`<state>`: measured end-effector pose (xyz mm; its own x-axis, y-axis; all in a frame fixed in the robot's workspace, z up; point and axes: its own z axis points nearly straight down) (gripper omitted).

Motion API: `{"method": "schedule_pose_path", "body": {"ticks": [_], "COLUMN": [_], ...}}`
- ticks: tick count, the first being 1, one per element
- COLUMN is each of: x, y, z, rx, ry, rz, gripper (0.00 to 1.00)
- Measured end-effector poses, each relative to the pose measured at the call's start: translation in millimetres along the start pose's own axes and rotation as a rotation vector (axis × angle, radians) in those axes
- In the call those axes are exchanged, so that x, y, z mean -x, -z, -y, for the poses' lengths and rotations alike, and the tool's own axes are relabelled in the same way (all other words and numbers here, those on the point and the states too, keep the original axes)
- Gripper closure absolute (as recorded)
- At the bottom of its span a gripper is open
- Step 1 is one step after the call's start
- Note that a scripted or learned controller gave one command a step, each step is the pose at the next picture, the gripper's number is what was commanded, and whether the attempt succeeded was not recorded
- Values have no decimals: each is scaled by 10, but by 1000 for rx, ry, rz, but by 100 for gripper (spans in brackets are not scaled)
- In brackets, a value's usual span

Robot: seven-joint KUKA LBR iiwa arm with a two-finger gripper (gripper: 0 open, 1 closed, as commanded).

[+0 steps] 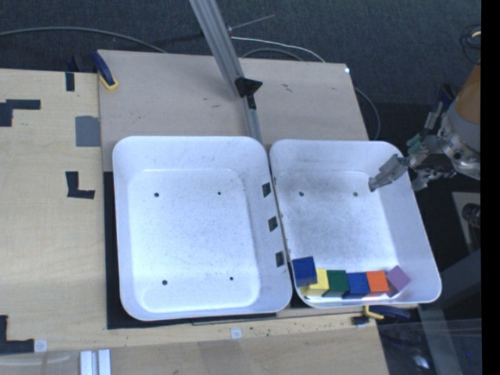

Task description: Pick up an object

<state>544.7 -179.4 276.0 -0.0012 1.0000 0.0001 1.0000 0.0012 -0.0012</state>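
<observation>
My gripper (388,176), jaws' state unreadable, hangs over the right bin (406,209); tight-packed blocks (349,280) may defeat a grasp.

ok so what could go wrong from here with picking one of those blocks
1. The blocks sit packed in a row against the right bin's near wall, so fingers may find no gap and strike the wall or a neighbour.
2. The blue block lies partly on the yellow one; a nudge could topple it.
3. The pincer hovers at the bin's far right rim, far from the row, and could clip that rim when descending.
</observation>
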Motion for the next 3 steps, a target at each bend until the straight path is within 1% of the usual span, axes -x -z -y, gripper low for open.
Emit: {"method": "schedule_pose_path", "body": {"ticks": [1, 2, 3], "x": [-755, -1258, -1701], "y": [-591, 623, 1961], "z": [330, 228, -423], "rx": [-9, 8, 0], "ry": [5, 5, 0], "rz": [-4, 0, 2], "gripper": [0, 0, 0]}}
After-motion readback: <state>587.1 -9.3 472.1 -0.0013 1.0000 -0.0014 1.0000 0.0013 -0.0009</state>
